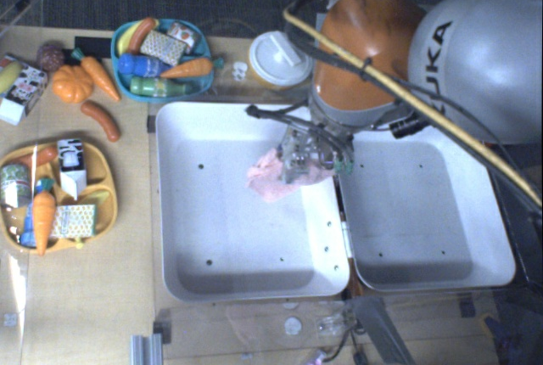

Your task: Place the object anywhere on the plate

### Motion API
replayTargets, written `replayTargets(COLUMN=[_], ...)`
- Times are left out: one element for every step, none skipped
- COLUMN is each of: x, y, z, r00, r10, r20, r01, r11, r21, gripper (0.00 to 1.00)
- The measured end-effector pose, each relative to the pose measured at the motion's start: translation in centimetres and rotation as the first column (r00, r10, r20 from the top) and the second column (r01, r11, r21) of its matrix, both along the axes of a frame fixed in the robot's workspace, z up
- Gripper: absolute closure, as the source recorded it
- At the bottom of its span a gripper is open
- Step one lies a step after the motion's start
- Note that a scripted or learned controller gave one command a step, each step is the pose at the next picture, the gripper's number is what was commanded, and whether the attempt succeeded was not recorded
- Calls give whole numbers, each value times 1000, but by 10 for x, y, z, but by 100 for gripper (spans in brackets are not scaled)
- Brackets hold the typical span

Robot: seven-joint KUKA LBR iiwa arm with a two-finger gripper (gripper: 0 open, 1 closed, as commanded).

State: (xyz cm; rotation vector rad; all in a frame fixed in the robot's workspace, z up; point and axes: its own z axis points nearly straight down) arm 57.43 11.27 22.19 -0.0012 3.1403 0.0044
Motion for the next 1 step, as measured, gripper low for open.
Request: replayTargets(x=[0], y=[0], z=[0], r00=[1000], r10=[-1], r20=[0], r01=[1], r11=[1000], r21=[0], gripper=[0])
